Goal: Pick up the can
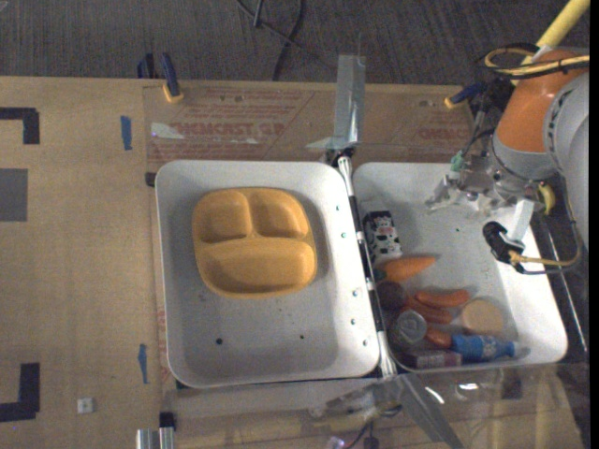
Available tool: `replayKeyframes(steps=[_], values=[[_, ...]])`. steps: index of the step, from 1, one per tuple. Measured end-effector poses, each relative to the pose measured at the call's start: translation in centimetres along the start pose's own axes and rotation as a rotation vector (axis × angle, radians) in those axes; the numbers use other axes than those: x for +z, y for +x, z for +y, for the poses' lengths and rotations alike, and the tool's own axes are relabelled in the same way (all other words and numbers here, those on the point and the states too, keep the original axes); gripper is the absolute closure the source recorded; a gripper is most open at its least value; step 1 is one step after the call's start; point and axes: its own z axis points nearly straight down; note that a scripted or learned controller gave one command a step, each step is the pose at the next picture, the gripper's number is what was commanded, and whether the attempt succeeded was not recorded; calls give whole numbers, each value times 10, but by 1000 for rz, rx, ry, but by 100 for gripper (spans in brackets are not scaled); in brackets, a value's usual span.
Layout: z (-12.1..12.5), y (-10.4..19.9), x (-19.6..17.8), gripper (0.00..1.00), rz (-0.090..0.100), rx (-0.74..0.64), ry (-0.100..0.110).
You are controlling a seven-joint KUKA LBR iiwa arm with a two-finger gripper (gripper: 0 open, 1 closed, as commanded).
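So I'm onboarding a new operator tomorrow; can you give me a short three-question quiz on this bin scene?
1. True or false: the yellow divided tray lies in the left bin.
2. Which lies nearest the can? A) yellow divided tray B) sausages C) blue clamp
3. Fill in: the carrot lies in the ____ bin, just below the black-and-white carton.

Key: 1 true; 2 B; 3 right.
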Motion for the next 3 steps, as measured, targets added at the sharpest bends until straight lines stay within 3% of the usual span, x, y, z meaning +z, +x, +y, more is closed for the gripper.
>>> replayKeyframes(steps=[1, 2, 3], values=[[-59, -10, 1, 0, 1, -5, 0], [-13, -17, -14, 0, 17, -54, -2], [-28, -15, -183, 0, -1, -267, -4]])
